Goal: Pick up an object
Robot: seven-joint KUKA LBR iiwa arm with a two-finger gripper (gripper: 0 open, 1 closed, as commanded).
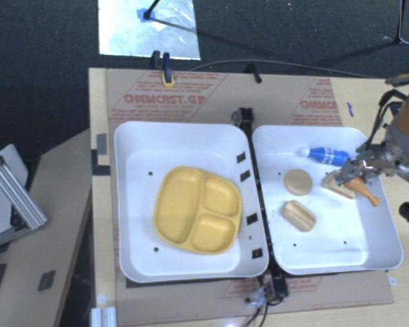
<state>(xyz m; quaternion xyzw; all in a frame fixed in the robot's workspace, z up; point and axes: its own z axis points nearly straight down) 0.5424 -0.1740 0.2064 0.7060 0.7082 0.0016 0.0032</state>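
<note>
**at the right bin's far edge, over the orange piece**

much of me is cut off: my arm (407, 131) enters at the right edge of the frame and the metal and cables around my gripper (360, 167) blur together, so i cannot tell how my fingers stand, or whether anything is caught between them. the small orange carrot-shaped toy (365, 189) lies right under my tip, partly covered by it, and beside it sits a pale tan wedge-shaped block (339, 187) whose outline is hard to separate from the toy.

the toy is in the right-hand shallow white bin (341, 254), at its right side, middle height of the frame. its long axis runs at a slant, from upper left beneath me to lower right, with the thin end pointing toward the bin's right rim.

in the same bin, a blue and white tube-like bottle (327, 156) lies above the toy, its white end pointing left. a round tan disc (298, 181) sits near the bin's middle, and a tan ridged loaf-shaped piece (299, 215) lies just below it.

the left-hand shallow white bin (140, 251) holds a yellow plastic divided plate (198, 210) with three compartments, sitting flat.

both bins rest on a brown printed cardboard sheet (184, 94) over a light wooden bench (61, 203). beyond it the floor is dark carpet (41, 39), with a shiny silver square (148, 19) at upper left of the frame.
</note>
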